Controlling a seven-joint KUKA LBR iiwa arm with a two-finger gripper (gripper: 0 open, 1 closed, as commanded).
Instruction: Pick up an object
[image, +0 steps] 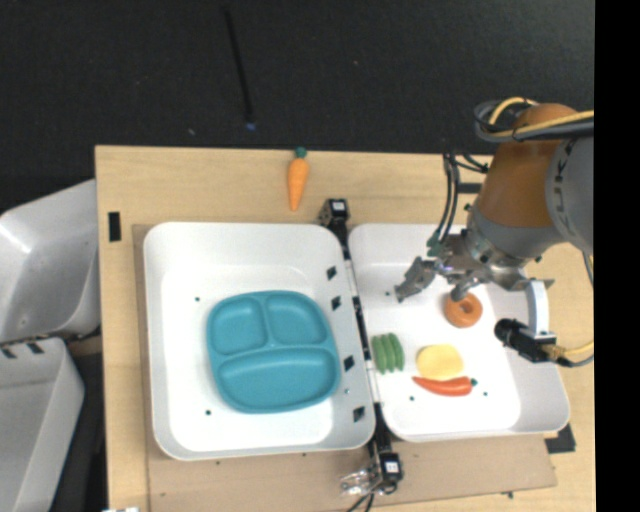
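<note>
My gripper hangs over the right bin, its two fingers spread apart with nothing between them. One finger points left, the other sits just above an orange round piece. In front of it lie a yellow piece, a red chili and a green ridged piece.
The left bin holds a blue divided plate. A toy carrot lies on the bench behind the bins. A black fitting on a cable sits at the right bin's right side.
</note>
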